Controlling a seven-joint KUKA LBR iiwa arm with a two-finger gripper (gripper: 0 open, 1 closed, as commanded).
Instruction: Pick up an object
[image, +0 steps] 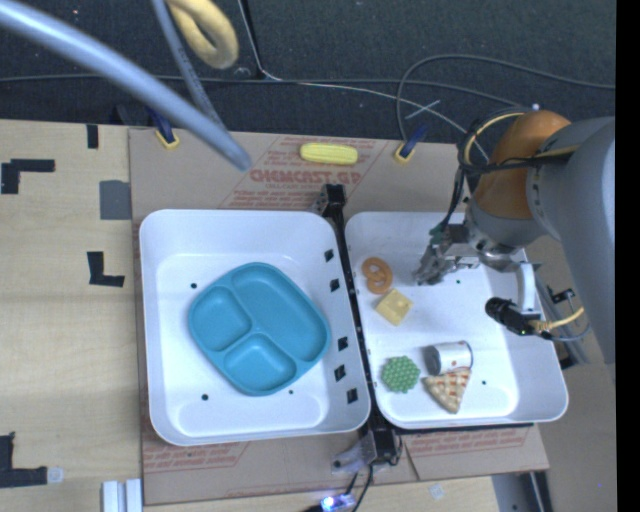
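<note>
The right bin (535, 400) holds an orange pretzel ring (376, 273), a pale yellow cheese cube (393, 306), a green bumpy ball (401, 374), a small grey-and-white can (447, 356) lying on its side and a pizza slice (450, 387). My gripper (435, 266) hangs low over the upper middle of that bin, right of the pretzel ring and apart from it. Nothing shows between its fingers. Whether they stand open or shut is not clear from this angle.
The left bin (160, 300) carries a blue divided plate (258, 327). A yellow banana-like piece (329, 153) lies on the cardboard behind the bins. Black clips (331, 200) sit along the seam between the bins. Cables loop above the arm at the right.
</note>
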